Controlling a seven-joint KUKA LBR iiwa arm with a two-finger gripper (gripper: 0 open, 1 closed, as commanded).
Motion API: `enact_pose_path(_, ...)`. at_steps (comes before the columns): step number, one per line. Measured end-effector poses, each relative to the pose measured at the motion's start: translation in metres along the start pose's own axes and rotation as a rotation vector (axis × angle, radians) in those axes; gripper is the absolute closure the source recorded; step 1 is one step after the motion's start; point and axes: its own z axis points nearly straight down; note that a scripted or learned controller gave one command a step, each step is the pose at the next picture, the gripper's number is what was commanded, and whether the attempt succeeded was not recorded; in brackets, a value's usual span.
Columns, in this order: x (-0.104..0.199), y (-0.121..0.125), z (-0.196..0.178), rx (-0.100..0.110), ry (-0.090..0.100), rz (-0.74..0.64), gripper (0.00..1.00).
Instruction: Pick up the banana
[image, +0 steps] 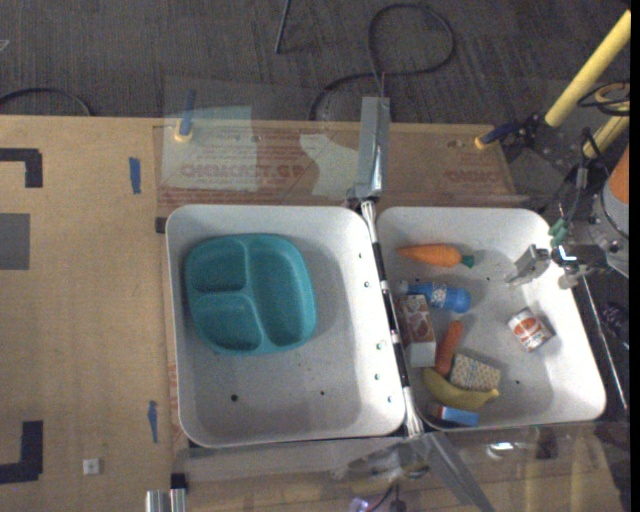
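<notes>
- banana: lying flat in the right bin, near its front-left corner, curved, ends turned up toward the bin's middle
- a small patterned block sits right on the banana's upper edge, touching or overlapping it; a blue piece lies just below the banana against the front wall
- red-orange sausage-shaped item just above the banana, tilted; a small carton beside it along the left wall
- blue bottle-like toy and carrot further back in the same bin
- small can on the right side of the bin, well apart from the banana
- gripper: at the right bin's back-right area, above the can, nothing visible between its fingers; open or closed, cannot tell from this angle
- gripper is well away from the banana, across the bin
- left bin: teal divided plate in its back-left part
</notes>
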Motion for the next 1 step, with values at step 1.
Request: enact_pose_path(1,0.0618,-0.0180,0.0892,0.004,0.002,0.314,0.00)
